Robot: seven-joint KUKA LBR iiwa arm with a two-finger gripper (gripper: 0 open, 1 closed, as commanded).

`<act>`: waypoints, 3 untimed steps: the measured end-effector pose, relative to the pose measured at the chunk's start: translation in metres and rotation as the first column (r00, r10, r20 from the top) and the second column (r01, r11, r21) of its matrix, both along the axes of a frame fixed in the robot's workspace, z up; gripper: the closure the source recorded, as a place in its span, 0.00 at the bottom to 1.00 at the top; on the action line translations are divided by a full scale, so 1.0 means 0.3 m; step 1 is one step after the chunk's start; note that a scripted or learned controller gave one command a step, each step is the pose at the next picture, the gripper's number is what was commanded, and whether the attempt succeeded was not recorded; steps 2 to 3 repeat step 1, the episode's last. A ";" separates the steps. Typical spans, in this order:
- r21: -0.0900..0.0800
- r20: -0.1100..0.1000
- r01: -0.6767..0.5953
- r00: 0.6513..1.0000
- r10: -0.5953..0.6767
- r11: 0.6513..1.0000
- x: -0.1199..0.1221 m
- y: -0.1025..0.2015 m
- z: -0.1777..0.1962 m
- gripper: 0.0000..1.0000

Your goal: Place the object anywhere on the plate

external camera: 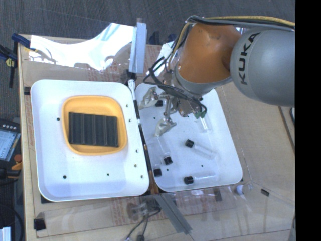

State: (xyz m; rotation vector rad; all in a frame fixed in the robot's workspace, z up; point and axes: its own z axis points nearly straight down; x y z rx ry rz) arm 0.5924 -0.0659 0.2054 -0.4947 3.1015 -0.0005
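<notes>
While the arm point(241, 59) reaches in from the right over the right bin point(228, 149), its grey housing shows the lettering "KUKA" running down the side, next to the orange band point(203, 51). No other writing is readable; a dark device point(7, 144) at the left edge has a small screen, too blurred to read.

Gripper point(168, 124) hangs low over the upper-left part of the right bin, metal fingers point(161, 128) pointing down toward the bin floor. Fingers look spread a little, nothing seen pinched between them.

Task things: clear tubes with black caps lie loose on the right bin floor. One clear tube point(200, 147) lies just right of the gripper, another tube point(200, 177) sits near the bin's front edge. Loose black caps point(167, 160) lie at the front left of that bin. A further tube with a green cap point(202, 117) sits just beside the wrist.

Left bin point(50, 174) holds the yellow plate point(72, 107), which has a dark ribbed insert point(94, 129) in its middle. Plate and tubes are well apart, in separate bins.

Cables point(220, 20) run over the top of the arm. Crinkled clear plastic sheet point(85, 49) lies behind the left bin.
</notes>
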 end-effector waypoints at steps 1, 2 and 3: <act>0.000 0.000 0.000 1.000 0.000 1.000 0.000 0.000 0.000 0.00; 0.000 0.000 0.000 1.000 0.000 1.000 0.000 0.000 0.000 0.00; 0.000 0.000 0.000 1.000 0.000 1.000 0.000 0.000 0.000 0.00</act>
